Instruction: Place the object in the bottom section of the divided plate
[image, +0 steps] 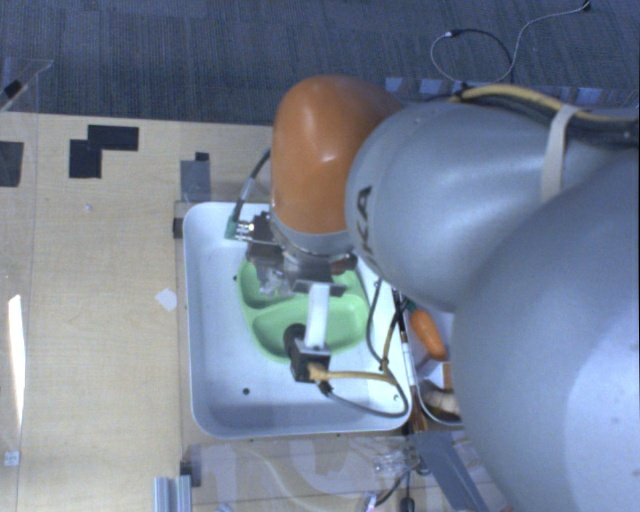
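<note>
From the camera view, the grey arm (480, 250) reaches in from the right and covers most of the right half of the scene. Its orange band (315, 150) sits above the wrist, over the far part of the left bin (215, 400).

The left bin is a shallow white tray resting on the pale wooden surface (90, 330). Inside it lies the plate (345, 320) — light green, with a raised divider faintly visible. Most of the plate is hidden under the wrist, so only its left rim and its near part show.

The hand (290, 285) hangs straight down over the plate, just above or touching it; which one cannot be told from this angle. Its fingers are hidden beneath the wrist body, so whether it is open or closed, or gripping anything, cannot be told. A white strip and a black block hang at the near side of the wrist, and a yellowish cable (355, 376) loops from there across the near part of the bin.

The object cannot be made out — nothing shows on the visible parts of the plate, and the area below the hand is hidden.

To the right, in the narrow gap beside the arm, an orange thing (430, 335) lies in the right bin, with a pale, rounded thing (440, 402) nearer; neither can be identified.

On the far left of the surface are black marks (100, 148).
</note>
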